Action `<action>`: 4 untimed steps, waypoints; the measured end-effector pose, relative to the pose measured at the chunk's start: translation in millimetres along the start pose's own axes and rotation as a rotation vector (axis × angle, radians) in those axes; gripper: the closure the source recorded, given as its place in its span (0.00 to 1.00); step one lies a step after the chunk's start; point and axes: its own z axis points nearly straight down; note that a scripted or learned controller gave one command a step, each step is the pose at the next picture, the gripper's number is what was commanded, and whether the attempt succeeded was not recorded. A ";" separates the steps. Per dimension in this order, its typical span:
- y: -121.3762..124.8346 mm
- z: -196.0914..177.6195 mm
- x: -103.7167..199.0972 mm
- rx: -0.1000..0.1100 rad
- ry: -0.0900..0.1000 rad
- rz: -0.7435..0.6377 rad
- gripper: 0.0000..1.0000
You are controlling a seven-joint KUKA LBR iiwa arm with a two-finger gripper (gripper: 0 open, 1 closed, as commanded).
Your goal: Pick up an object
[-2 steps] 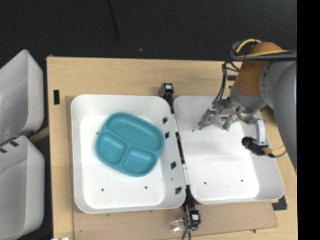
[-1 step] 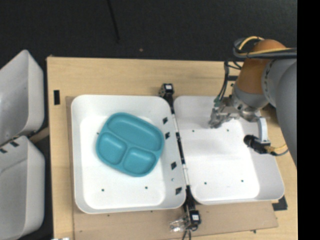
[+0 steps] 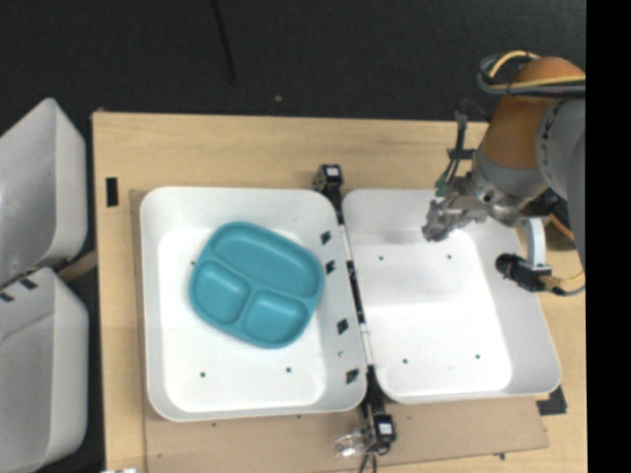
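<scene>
The teal divided plate (image 3: 257, 284) lies flat in the left bin (image 3: 158, 363). The gripper (image 3: 437, 227) hangs over the right bin (image 3: 463, 363), well apart from the plate. Finger state: cannot tell.

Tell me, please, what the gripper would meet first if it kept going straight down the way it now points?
Most likely the bare white floor of the right bin: the gripper hangs over its far part, pointing down, with nothing beneath it. Its height is hard to judge.
</scene>
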 end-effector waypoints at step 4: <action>24.4 -89.9 92.2 0.002 0.000 -0.010 1.00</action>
